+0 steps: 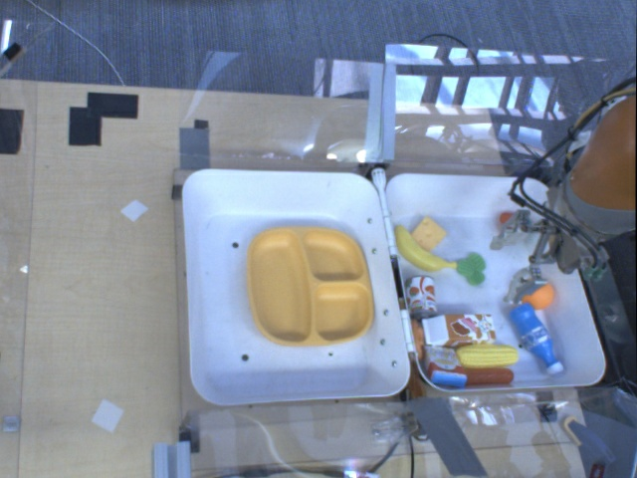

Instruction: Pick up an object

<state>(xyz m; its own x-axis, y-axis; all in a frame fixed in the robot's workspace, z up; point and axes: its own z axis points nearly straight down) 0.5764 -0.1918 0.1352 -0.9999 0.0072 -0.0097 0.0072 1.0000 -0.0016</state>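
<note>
Grey arm with orange band [609, 162] entering from the right, its wrist over the right-hand shallow white bin [453, 199]. Two-finger metal gripper [520, 257] hangs low over the right part of that bin; one finger [508, 229] lies toward the far side, the other [521, 285] toward the near side, spread apart with nothing between them. Small round orange ball [538, 295] sits on the bin floor touching or just beside the near finger; being round, it shows no long axis. Just beside it, a blue plastic bottle with white cap [535, 338] lies flat, its long axis running diagonally, cap toward the near right corner. Left of the gripper lies a yellow toy banana [420, 253], its long axis slanting from far left to near right. The left-hand shallow white bin [214, 297] holds a yellow three-compartment plastic tray [309, 285].
</note>
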